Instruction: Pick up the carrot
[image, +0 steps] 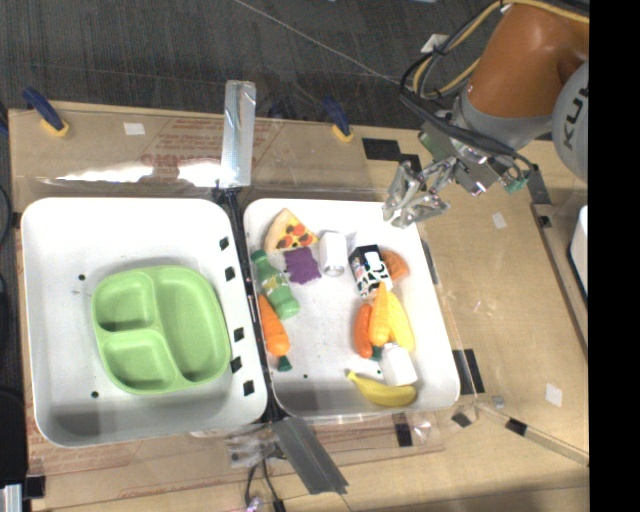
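Your metal end effector (412, 203) hovers over the right white plastic bin's (430, 290) top right corner, fingers slightly parted, gripping nothing. The tapered orange plastic carrot (274, 332) lies along that bin's left wall, beside a green bottle (274, 287).

Carrot (274, 331): orange toy veg w/ small green top at its near end, lying flat in right bin, hard against bin's left wall, approx. mid-depth. Long axis runs far-to-near, thick end near, narrower end far. Far end touches or sits under a green bottle-like item; can't tell which. Nothing gripping it; rests on the white bin floor.
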